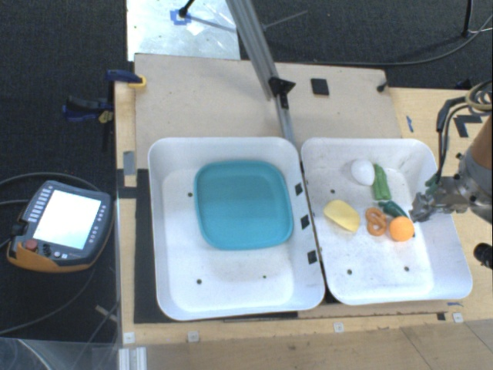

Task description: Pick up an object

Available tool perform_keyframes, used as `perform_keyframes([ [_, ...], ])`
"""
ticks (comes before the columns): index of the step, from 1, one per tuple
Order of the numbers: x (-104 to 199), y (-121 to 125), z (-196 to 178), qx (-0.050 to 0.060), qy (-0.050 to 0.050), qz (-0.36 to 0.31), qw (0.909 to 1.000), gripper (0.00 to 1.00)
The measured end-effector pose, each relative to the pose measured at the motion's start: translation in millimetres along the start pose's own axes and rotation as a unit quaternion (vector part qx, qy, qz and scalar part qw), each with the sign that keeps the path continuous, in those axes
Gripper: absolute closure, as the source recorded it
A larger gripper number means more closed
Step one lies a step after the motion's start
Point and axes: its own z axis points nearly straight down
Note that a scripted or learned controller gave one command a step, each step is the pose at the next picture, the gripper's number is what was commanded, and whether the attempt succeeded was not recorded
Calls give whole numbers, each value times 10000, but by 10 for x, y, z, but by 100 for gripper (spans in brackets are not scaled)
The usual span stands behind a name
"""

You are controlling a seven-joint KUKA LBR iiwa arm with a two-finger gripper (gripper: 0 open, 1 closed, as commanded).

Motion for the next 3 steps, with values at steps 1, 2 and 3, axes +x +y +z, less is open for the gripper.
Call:
perform_keyframes([
  [1,-1,4,-70,19,6,1,10000,100],
  [2,533,144,-7,20,13,-21,10000,100],
  [3,952,263,-94,19,13,-17,10000,100],
])
